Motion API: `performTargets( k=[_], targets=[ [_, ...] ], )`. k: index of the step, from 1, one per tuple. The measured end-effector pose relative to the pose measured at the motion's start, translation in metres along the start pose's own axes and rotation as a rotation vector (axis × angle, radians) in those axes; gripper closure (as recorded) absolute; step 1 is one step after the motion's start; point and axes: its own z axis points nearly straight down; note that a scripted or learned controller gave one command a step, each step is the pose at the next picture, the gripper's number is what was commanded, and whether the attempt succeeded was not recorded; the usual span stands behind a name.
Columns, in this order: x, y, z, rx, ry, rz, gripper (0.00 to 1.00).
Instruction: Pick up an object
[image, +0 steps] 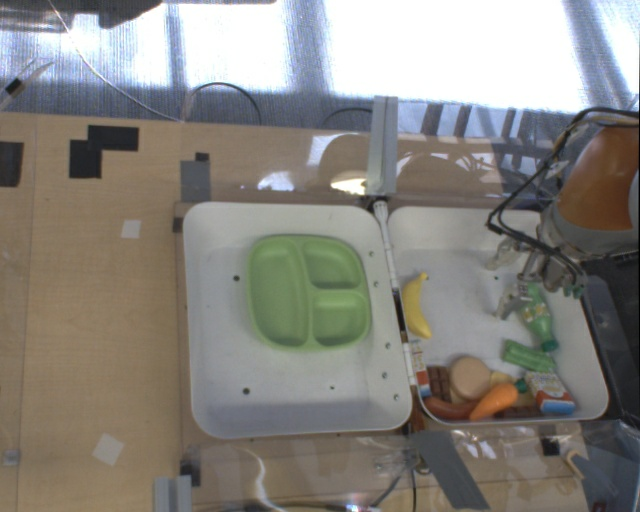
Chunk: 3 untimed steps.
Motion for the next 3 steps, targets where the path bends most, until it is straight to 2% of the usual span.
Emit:
performTargets(
  k=[1,2,3],
  targets=[
    [-0.004,0.002,-0.014,0.001,-0.013,-0.009,1.00],
    [0.040,0.046,-0.114,-0.002,-0.002,0.007,1.00],
    [0.039,0.047,-0.123,-0.001,-0.003,0.003,1.00]
  ],
)
